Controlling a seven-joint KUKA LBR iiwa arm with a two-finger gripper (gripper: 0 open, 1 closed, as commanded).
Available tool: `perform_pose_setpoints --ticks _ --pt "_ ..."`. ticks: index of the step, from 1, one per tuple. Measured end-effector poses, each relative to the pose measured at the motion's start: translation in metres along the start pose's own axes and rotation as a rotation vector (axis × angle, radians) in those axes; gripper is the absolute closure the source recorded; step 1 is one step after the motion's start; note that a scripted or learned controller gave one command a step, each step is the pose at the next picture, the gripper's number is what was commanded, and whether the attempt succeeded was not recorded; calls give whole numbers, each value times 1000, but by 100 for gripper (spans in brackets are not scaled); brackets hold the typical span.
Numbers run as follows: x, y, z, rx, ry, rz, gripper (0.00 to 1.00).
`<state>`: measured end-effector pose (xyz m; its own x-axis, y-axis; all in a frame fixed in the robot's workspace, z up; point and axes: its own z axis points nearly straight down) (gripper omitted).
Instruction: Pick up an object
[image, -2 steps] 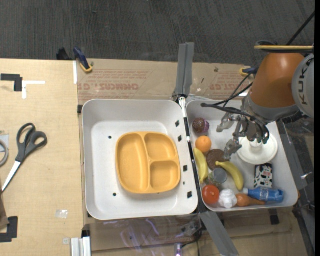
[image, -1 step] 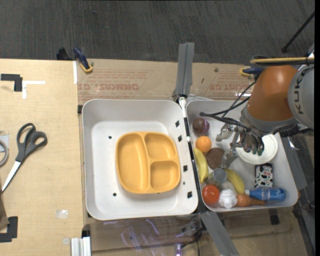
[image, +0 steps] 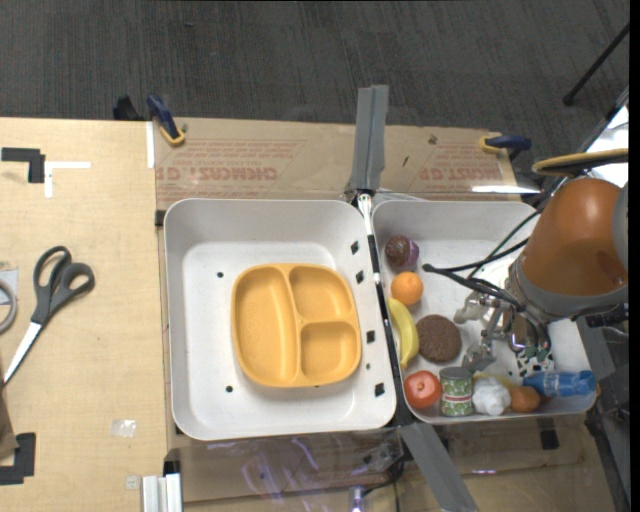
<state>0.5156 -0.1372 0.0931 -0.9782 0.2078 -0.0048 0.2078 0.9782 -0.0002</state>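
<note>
With the hand (image: 487, 345) state undeterminable, the small rigid can (image: 456, 391) just below-left is best gripped across its slippery sides.

A robotics lab: plywood bench (image: 80, 400), clamped cardboard (image: 260, 160), two white bins (image: 190, 330)

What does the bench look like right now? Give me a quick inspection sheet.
Surface: left bin holds a yellow divided plate; right bin holds the food.
Job's things: plum, orange, banana, brown cookie, tomato, green can, blue bottle.
Clutter: scissors on the wooden bench.
Gripper: gripper low in the right bin beside the cookie; finger state unclear.
Cables: black cables at the wrist.
Surroundings: blue clamps on cardboard.
</note>
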Motion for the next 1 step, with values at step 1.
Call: perform_pose_setpoints --ticks 1 --pt "-65 43 -1 -1 -3 -169 0"
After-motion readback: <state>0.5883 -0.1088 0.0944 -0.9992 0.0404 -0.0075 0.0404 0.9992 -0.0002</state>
